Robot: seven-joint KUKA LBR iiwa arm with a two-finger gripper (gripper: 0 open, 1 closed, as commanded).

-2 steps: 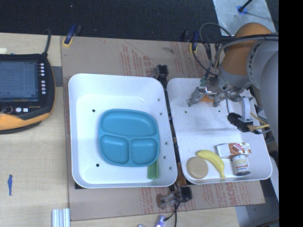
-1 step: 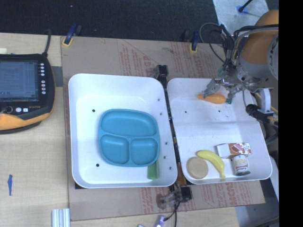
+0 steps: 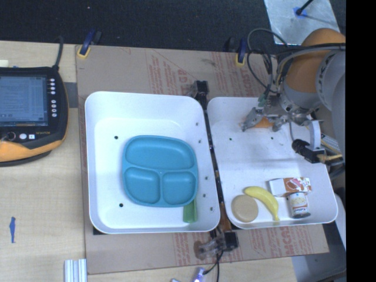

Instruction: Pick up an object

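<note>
Leftward, blue plate (image 3: pixel 159 170) in left bin (image 3: pixel 100 151). Right bin (image 3: pixel 258 151): gripper (image 3: pixel 258 120) at twelve o'clock, jaw state indiscernible; orange item (image 3: pixel 266 122) touching it. Cookie (image 3: pixel 245 208), banana (image 3: pixel 264 200), can (image 3: pixel 298 204) toward six o'clock; banana's long axis diagonal.

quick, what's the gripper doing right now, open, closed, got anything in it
Gripper: low over the far end of the right bin, at a small orange object; open or closed cannot be told, and no hold on anything is visible.
</note>
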